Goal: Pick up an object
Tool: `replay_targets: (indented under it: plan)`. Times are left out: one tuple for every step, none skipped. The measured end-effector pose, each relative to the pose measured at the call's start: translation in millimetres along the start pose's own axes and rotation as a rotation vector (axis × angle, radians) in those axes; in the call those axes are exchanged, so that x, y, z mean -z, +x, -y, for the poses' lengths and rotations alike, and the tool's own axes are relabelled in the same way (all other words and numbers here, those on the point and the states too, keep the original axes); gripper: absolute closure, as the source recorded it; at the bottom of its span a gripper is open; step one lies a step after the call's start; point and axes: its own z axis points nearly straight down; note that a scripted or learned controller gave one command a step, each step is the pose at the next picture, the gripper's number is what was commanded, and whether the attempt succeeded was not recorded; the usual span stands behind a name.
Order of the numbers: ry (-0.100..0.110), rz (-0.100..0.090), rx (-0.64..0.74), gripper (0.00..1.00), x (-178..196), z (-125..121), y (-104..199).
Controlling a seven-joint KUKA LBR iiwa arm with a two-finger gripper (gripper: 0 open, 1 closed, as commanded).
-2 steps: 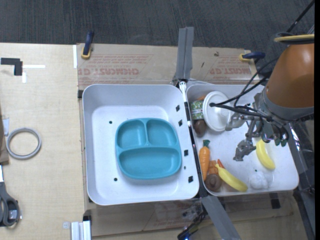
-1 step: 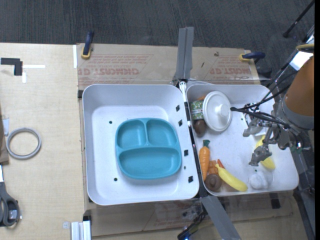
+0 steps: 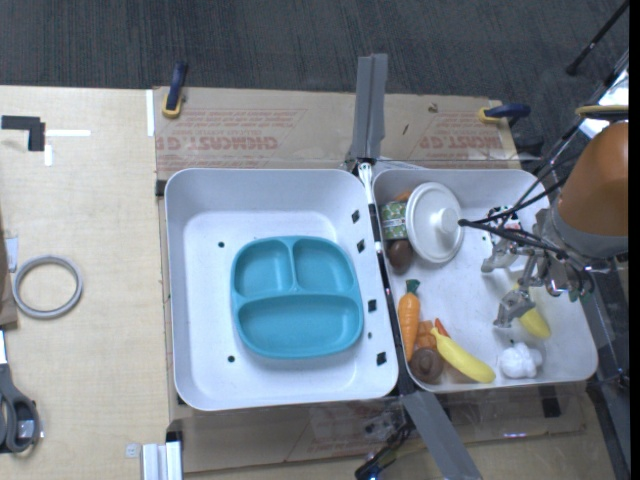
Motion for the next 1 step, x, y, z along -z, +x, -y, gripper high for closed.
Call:
replay_targets:
  plan:
    - [0.000,0.000,-0.080,0.00,0.3,21.4,26.3]
